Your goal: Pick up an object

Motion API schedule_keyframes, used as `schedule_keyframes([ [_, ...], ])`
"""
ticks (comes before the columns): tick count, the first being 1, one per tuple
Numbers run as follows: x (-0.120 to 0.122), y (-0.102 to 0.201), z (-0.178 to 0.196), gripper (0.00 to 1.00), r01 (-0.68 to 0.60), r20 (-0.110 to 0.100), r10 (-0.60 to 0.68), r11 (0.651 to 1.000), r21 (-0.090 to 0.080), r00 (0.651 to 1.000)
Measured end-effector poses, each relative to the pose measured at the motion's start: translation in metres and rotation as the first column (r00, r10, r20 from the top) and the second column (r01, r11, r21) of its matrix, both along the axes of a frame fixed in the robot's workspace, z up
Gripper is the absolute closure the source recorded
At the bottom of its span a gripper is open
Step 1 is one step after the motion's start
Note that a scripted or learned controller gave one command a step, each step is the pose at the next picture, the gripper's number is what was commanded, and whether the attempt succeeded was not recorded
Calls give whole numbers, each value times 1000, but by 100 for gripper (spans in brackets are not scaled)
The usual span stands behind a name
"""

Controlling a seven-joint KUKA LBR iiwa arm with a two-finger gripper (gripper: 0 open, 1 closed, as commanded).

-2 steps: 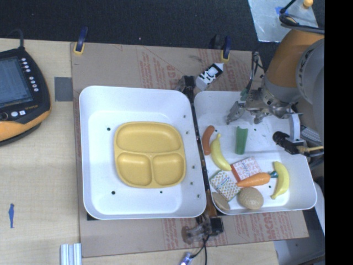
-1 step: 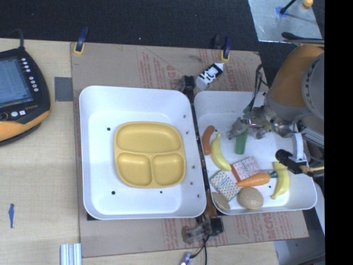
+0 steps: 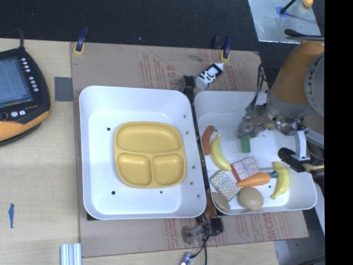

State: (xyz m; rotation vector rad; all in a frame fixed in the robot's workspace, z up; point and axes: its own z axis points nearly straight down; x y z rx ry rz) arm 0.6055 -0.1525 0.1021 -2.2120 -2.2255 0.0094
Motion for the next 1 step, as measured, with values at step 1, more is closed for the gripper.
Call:
schedule_keyframes([
  [1,-4,74,91,100,0,6,0,1000,2,1000],
])
